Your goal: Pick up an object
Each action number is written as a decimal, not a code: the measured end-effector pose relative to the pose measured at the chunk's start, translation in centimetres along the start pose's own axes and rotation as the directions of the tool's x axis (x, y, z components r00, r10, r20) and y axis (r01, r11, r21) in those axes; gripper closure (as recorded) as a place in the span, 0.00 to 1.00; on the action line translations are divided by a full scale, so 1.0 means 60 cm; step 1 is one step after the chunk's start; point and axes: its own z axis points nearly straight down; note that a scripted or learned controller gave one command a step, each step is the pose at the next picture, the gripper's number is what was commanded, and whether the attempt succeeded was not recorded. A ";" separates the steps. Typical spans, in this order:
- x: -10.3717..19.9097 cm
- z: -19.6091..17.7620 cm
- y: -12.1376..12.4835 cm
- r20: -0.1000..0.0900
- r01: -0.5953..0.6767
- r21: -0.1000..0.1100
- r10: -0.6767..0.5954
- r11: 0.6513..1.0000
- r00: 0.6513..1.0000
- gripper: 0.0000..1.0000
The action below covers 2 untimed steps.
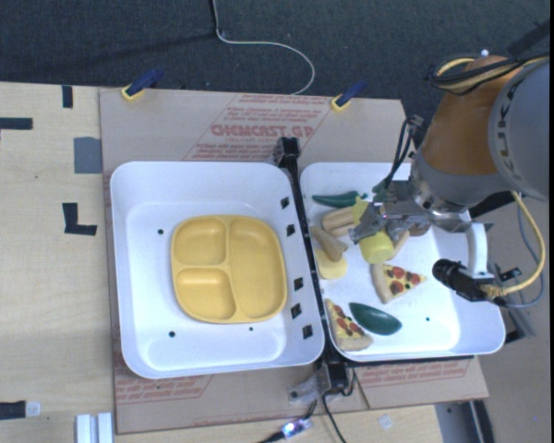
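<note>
Here is the arm point(485, 127), grey with its orange band, coming in from the right of the frame and hanging over the right-hand bin point(462, 340). The gripper point(377, 232) sits low over the upper middle of that bin, and there it is: a small yellow-green block point(377, 246) caught between the fingers, so the gripper is closed on it. Just to the upper left of the block, a green chilli pepper point(337, 198) lies near the bin's top edge, with a tan cylinder piece point(337, 219) right below it. A pale yellow round piece point(331, 266) rests against the bin's left wall, slightly lower. To the right of centre, a toy pizza slice point(395, 281) lies flat just below the held block. Down in the lower part of the bin, a dark green leaf-shaped piece point(377, 318) lies beside a second pizza slice point(344, 325), touching or nearly touching it, hard to tell which. Over in the left-hand bin point(129, 275), a yellow divided plate point(229, 268) sits in the middle. Both bins rest on a cardboard sheet point(249, 127) on the wooden bench point(37, 275).
</note>
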 end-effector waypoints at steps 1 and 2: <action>0.094 -0.021 0.020 -0.001 0.002 -0.002 -0.002 1.000 1.000 1.00; 0.166 -0.031 0.053 -0.001 0.001 -0.002 -0.001 1.000 1.000 1.00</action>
